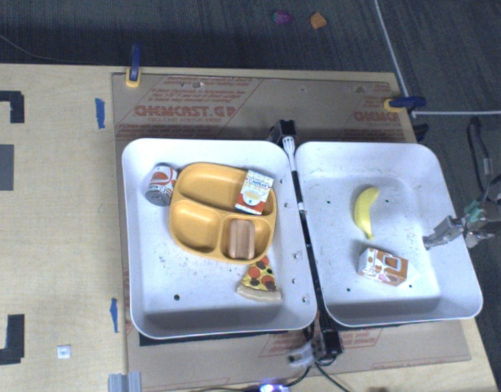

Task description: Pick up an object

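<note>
The right bin [414,305] holds a yellow banana [365,209] near its middle and a small orange-and-white carton [383,266] lying flat toward the front. My gripper [446,233] comes in over the right bin's right rim, low and pointing left. It is to the right of both the banana and the carton and touches neither. Nothing shows in its grasp. The left bin [152,300] holds a yellow divided tray [203,215] with a hot dog [239,238] in one compartment and a small juice carton [254,192] on its right rim.
A soda can [160,184] lies at the left bin's back left, beside the tray. A toy pizza slice [259,278] lies in front of the tray. The two bins meet along a central ridge [303,235]. Blue clamps [405,102] hold the cardboard base.
</note>
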### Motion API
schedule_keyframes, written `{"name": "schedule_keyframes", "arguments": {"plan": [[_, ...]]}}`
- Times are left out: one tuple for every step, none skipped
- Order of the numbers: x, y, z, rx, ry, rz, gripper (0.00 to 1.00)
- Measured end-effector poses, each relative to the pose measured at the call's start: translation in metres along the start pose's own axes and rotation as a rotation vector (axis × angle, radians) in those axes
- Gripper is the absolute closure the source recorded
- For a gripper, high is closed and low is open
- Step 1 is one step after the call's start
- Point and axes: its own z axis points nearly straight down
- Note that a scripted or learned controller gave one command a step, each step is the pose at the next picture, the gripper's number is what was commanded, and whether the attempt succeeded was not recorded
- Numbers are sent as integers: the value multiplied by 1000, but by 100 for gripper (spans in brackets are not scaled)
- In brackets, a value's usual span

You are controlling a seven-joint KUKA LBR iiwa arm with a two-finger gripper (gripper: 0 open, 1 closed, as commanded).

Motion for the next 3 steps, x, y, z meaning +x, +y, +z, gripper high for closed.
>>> {"name": "schedule_keyframes", "arguments": {"plan": [[18,22,100,-2,-1,0,0],[18,23,90,-4,-3,1,100],[88,127,13,-3,1,-2,100]]}}
